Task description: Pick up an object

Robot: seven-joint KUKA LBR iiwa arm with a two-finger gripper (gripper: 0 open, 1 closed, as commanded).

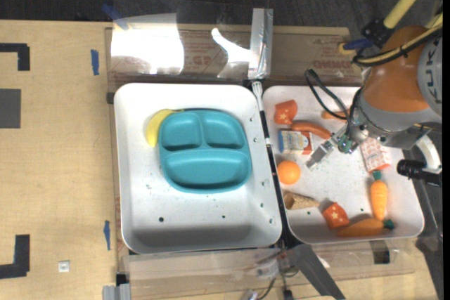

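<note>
orange ball [288, 171] just left & below claw [318, 155], whose grip state can't tell.

I work in a robotics lab: a flat plywood bench [56, 172] marked with black tape squares [15, 56] and blue tape tabs [94, 61], two shallow white plastic bins [133, 151], clear taped-up plastic sheeting [204, 46].

Grey robot arm [430, 74] with a broad orange band [394, 84] above the wrist; black cables [330, 98] loop at nine o'clock of it; small silver metal gripper [320, 153] at the tip.
</note>
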